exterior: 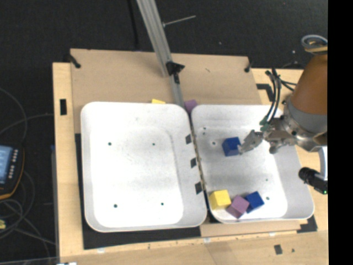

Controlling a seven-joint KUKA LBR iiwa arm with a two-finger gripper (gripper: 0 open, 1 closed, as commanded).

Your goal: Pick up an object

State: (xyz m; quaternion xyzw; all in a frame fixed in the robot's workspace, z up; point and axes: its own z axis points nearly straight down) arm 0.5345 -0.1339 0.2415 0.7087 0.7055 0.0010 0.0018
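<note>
Nearest the camera, at the front edge of the right bin [287, 206], three small blocks sit bunched together: a yellow cube [219, 198], a purple cube [239, 206] touching it, and a dark blue cube [254, 200] pressed against the purple one. They lie where the bin's floor meets its front wall, which would leave little room for fingers to close around any one of them.

Farther back in the same bin, a lone blue cube [231, 146] rests on open white floor, well apart from the cluster. The gripper [252, 141] reaches in from the right and sits just beside this cube, its grey tip at the cube's right side — whether it touches the cube cannot be told. I cannot tell how the jaws stand, spread or pressed together; nothing is visibly pinched between them. The isolated cube looks like the likely target, since it has free space on all sides.

The left bin [88, 164] has a bare white floor. Behind the bins, a yellow block [158, 101] and a purple block [191, 105] lie on the bench — outside either bin.
</note>
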